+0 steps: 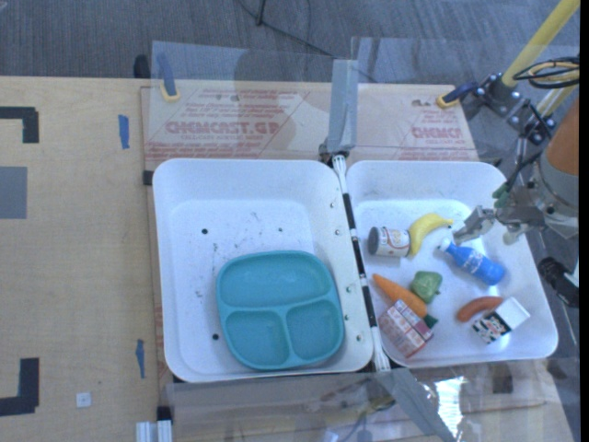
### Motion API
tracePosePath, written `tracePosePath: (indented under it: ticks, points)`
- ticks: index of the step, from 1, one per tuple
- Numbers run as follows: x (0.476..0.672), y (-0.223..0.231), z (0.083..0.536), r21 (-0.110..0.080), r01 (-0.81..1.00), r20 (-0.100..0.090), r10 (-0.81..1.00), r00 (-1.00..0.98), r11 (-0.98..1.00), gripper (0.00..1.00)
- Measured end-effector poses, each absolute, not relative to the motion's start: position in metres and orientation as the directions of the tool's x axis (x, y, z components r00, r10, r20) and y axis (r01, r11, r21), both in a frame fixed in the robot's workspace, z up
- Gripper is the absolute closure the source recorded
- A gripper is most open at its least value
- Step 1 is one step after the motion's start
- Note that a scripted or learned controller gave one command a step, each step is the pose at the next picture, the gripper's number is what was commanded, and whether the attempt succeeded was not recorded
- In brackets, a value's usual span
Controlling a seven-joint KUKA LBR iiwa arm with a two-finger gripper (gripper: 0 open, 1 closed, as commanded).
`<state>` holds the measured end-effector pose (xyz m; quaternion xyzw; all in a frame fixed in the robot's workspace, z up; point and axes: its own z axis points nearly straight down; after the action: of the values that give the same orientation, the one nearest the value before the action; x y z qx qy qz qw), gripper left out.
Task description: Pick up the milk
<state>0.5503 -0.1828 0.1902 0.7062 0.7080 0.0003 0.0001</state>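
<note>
At the near edge of the right bin point(543, 334), the milk point(500, 321) carton lies beside a sausage point(479, 307). Farther back rest a carrot point(398, 293), a blue bottle point(473, 263) and a banana point(427, 228). Beyond them the pincer point(490, 223) hangs spread open, holding nothing, just above the bottle's cap.

Wooden bench point(74, 274) — two white bins point(175, 210) (side by side) on it.
</note>
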Motion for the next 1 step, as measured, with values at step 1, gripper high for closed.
tracePosePath:
  ticks: [1]
  points:
    - [0.4797, -0.1893, 0.1337, 0.002, 0.803, -0.001, 0.803, -0.596, 0.596, 0.0]
